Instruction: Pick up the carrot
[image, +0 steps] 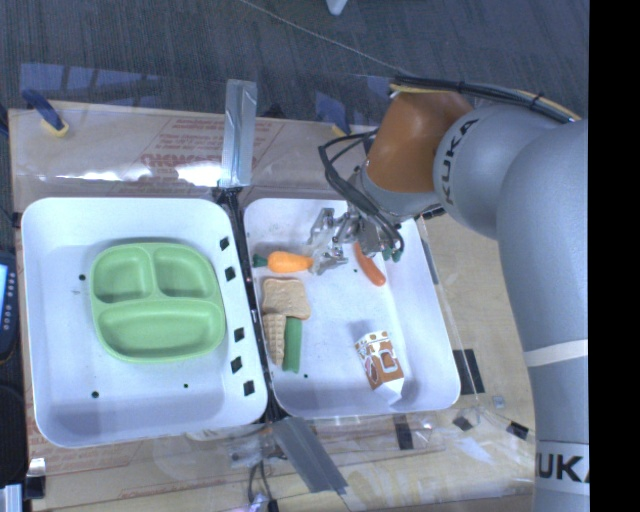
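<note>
The carrot (288, 262) is short and orange with a small green top pointing left. It lies flat in the upper left part of the right bin (430, 330), close to the divider between the bins. My gripper (334, 246) hangs over the bin's upper middle, just right of the carrot's blunt end. I see nothing held in it. The arm's orange band (412, 140) sits above the gripper, and the grey arm runs off to the right.
A thin orange-red piece (370, 268) lies right of the gripper. Below the carrot are a tan toast slice (285, 297), a green stick (293, 345) and a yellowish piece (271, 338). A small brown packet (380, 360) rests lower right. The left bin (50, 330) holds a green divided plate (157, 300).
</note>
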